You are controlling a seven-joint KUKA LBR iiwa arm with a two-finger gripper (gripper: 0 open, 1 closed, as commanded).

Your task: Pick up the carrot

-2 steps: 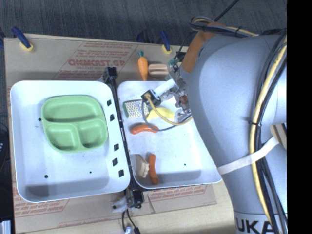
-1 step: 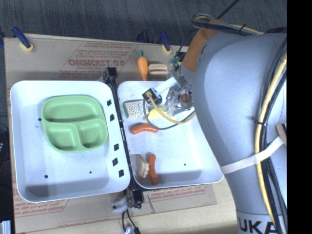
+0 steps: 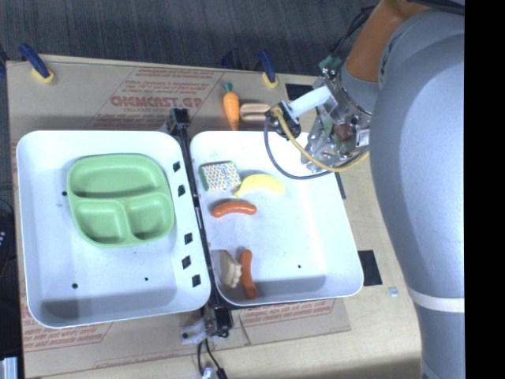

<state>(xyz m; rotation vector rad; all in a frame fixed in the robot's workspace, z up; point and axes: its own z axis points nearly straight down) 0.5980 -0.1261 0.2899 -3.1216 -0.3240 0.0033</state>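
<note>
We look down on a tan bench (image 3: 379, 306) covered with brown printed cardboard (image 3: 158, 93), dark carpet beyond its far edge. Two blue clamps (image 3: 35, 61) pin the cardboard at the far side, one at eleven o'clock, one near twelve. Two shallow white bins sit side by side, joined by a black clip strip: the left bin (image 3: 39, 235) and the right bin (image 3: 331, 243).

The carrot (image 3: 230, 109) lies outside both bins, on the cardboard just past the far rim of the right bin, at about twelve o'clock of the scene. We count one. Its long axis runs roughly twelve to six: the green top points to twelve, the orange body toward six. Just beside it, at its three o'clock, lies one tan bun-like piece (image 3: 254, 113).

The left bin holds one green divided tray (image 3: 120, 197). In the right bin we count one patterned block (image 3: 219, 175), one yellow banana (image 3: 261, 185), one red-orange sausage (image 3: 233, 208), and at six o'clock a second sausage (image 3: 247, 273) beside a pale lump (image 3: 230, 272).

The gripper (image 3: 335, 136) hangs over the right bin's far right corner, at the carrot's three to four o'clock, apart from it, cables looping below. We cannot tell how its jaws stand.
</note>
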